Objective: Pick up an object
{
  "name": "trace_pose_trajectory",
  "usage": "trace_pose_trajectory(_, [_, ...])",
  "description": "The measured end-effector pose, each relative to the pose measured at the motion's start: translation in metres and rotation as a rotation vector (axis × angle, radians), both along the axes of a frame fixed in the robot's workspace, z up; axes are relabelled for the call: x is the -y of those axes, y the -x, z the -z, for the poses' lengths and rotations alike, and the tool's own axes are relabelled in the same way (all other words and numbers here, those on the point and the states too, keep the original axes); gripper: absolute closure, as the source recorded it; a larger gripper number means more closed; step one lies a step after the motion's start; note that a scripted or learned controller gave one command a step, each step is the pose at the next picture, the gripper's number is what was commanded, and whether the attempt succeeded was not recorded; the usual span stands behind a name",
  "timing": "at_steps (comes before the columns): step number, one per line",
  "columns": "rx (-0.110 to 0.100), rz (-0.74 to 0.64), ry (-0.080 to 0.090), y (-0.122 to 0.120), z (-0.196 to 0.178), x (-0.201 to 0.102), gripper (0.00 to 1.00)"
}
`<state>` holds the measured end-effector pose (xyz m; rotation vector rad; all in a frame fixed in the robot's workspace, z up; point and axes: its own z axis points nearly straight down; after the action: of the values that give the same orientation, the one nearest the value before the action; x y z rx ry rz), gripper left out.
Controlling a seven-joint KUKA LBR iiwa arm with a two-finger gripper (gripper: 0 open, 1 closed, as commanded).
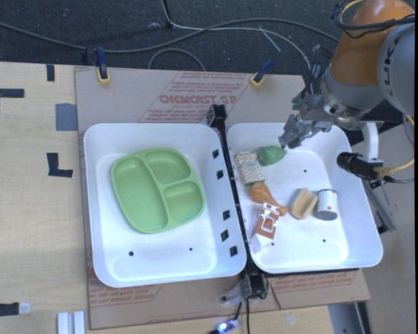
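**Crowded far-left corner puts the pick at risk**

The grey two-finger gripper (290, 139) hangs low over the far half of the right-hand shallow white bin (348, 256), its tip just beside the soft green rounded object (270, 155) that looks the likeliest target. From this slanted view the tip is dark and small, so I cannot tell how far the jaws stand apart, and nothing shows between them.

The green object lies near the bin's far-left corner, touching or almost touching the small checkered tan block (248, 167), which sits against the left wall. That closeness is the main hazard: a descent slightly off centre may push the green object into the block, or catch both at once and lose them on the lift.

Toward the bin's middle lie an orange carrot-shaped toy (264, 194), an orange-and-white printed packet (267, 225), a tan bread-like piece (303, 203) and a small silver can (326, 204). A rounded, soft shape may also squirt sideways if gripped near its edge.

The left-hand white bin (104, 256) holds a green divided plastic plate (157, 188), well apart from the action.
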<state>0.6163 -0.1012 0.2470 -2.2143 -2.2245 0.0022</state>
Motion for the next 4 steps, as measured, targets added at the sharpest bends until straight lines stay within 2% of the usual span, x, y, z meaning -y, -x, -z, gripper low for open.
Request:
trace_pose_trajectory(1, [-0.001, 0.000, 0.000, 0.015, 0.011, -0.059, 1.00])
trace_pose_trajectory(2, [0.000, -0.001, 0.000, 0.034, 0.008, -0.103, 1.00])
trace_pose_trajectory(3, [-0.001, -0.001, 0.000, 0.047, 0.023, -0.156, 1.00])
trace_pose_trajectory(4, [0.001, -0.002, 0.000, 0.060, 0.014, -0.203, 1.00])
